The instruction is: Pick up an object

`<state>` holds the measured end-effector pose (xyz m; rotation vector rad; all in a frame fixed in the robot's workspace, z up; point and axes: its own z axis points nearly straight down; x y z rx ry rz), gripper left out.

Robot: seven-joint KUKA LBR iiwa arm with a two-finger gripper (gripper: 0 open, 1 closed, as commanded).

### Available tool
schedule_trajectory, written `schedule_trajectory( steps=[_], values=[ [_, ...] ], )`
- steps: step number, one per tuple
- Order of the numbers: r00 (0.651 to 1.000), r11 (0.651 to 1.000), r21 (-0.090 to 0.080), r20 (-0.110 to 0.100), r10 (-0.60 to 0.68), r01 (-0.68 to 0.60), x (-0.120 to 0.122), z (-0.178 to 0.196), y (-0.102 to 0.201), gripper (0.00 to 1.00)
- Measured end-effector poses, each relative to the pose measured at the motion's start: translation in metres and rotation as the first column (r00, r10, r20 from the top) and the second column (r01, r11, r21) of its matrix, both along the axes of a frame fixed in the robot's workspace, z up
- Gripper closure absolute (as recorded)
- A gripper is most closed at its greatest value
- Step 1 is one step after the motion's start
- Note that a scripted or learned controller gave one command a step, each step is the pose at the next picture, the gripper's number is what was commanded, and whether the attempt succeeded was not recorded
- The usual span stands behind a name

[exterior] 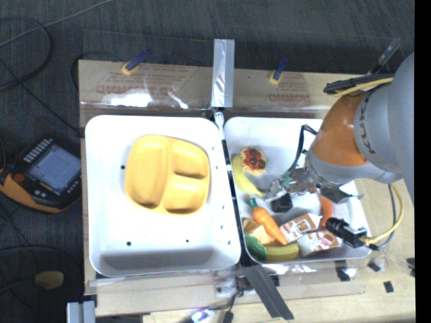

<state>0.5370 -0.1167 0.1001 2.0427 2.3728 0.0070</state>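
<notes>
Tool [281, 195] low in the right white bin [296, 128], just above the orange plastic carrot [267, 224]; whether it's spread or pinching, I cannot tell.

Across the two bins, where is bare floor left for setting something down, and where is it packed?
Left bin: bare floor rings the yellow tray, widest along the near wall. Right bin: a bare patch at the far wall, beyond the pizza toy. Crowded near the carrot, bananas and tool.

Arm [377, 136]: cut off at your right edge. Gripper [286, 194]: finger state too small for you to tell.
</notes>
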Motion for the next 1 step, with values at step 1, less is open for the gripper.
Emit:
schedule_trajectory(
  steps=[1],
  values=[
    [0.996, 0.996, -0.001, -0.012, -0.093, 0.093, 0.0708, 0.0921, 0.0567, 1.0]
  ],
)
